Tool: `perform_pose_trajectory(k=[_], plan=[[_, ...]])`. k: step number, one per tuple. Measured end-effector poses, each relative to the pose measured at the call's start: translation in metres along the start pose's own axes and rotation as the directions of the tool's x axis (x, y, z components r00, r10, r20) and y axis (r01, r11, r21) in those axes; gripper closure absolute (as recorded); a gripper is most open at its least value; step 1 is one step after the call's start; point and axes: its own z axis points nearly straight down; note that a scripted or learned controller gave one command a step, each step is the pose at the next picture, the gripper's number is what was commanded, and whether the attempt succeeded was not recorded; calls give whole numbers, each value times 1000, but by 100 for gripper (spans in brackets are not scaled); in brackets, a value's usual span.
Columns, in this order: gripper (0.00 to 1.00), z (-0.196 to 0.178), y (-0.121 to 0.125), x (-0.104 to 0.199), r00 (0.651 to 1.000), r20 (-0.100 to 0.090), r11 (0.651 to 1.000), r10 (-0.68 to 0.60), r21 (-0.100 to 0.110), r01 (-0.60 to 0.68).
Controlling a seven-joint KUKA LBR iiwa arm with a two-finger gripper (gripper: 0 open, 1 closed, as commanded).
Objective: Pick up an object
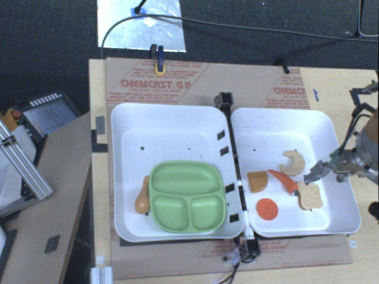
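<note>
The arm (362,158) comes in from 3 o'clock, cut off at the frame edge, and its hand (314,171) sits low over the right bin (278,120), tip toward 9 o'clock, just above the bread slice (310,196); whether it is wide, narrow or holding anything I cannot tell. The surface (118,76) is pale wood with a printed cardboard sheet (177,81) under both bins. The left bin (154,129) carries a green divided plate (187,196) toward 6 o'clock, with an orange-brown piece (143,197) just beside it at 9 o'clock. In the right bin, an orange block (257,181), a red strip (284,181), a pale crescent (292,161) and a red disc (267,209) lie close together, the disc nearest 6 o'clock. Dark carpet (266,10) lies beyond at 12 o'clock, with a shiny sheet (142,16) and cables on it.
</note>
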Motion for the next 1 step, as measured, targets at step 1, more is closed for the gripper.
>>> perform_pose_trajectory(k=[1], plan=[[0,-5,3,0,1000,3,1000,-3,-11,4]])
